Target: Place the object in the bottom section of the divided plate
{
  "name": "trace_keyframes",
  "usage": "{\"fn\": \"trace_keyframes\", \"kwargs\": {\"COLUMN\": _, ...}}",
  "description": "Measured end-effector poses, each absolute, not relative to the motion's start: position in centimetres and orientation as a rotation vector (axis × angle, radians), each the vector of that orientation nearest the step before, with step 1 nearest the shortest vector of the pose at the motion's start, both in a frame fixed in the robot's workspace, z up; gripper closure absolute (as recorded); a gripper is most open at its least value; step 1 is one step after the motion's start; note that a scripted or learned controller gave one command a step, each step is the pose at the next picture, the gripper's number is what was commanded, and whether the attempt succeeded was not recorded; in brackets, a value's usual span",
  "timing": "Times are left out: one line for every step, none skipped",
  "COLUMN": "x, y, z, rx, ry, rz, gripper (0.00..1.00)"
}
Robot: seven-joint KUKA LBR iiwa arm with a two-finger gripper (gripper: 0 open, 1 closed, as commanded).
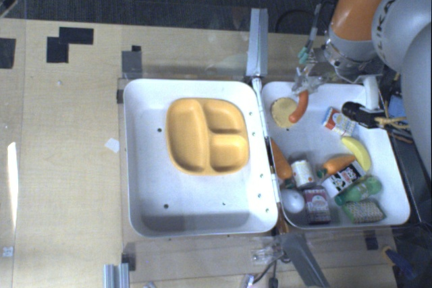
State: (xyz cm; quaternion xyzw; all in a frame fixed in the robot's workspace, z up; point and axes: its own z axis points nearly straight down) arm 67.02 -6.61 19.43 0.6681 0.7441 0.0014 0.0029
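- The counter (61, 165) is pale wood-coloured board, smooth, with black square markings near its far left edge.
- The arm (398, 10) is bulky and rounded, grey with a glossy orange band, reaching in from the right over the far end of the right bin.
- The left bin (148, 206) is a shallow white tray with rounded corners and a few small dark holes in its floor.
- The divided plate (206, 135) lies in the middle of the left bin: yellow-orange, matte, a rounded square with one long section on its left and two smaller ones on its right.
- The right bin (398, 185) is crowded: a yellow banana (357, 152), a carrot (337, 162), a green bottle (358, 189), small cans and cartons packed at its near end.
- The pincer (302, 79) hangs at the right bin's far left corner, well apart from the plate; how wide it stands I cannot tell.
- The sausage (299, 106), red-orange and smooth, lies just beneath the pincer, slanted against a pale round disc (283, 111); whether it is gripped is unclear.
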Motion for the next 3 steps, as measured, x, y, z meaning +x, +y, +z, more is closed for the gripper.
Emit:
{"fn": "trace_keyframes", "kwargs": {"x": 67.0, "y": -0.1, "z": 23.2, "rx": 2.075, "ry": 2.353, "rz": 0.008, "gripper": 1.00}}
{"fn": "trace_keyframes", "kwargs": {"x": 67.0, "y": 9.4, "z": 23.7, "rx": 2.125, "ry": 2.309, "rz": 0.010, "gripper": 1.00}}
{"fn": "trace_keyframes", "kwargs": {"x": 66.7, "y": 17.3, "z": 22.0, "rx": 2.150, "ry": 2.288, "rz": 0.008, "gripper": 1.00}}
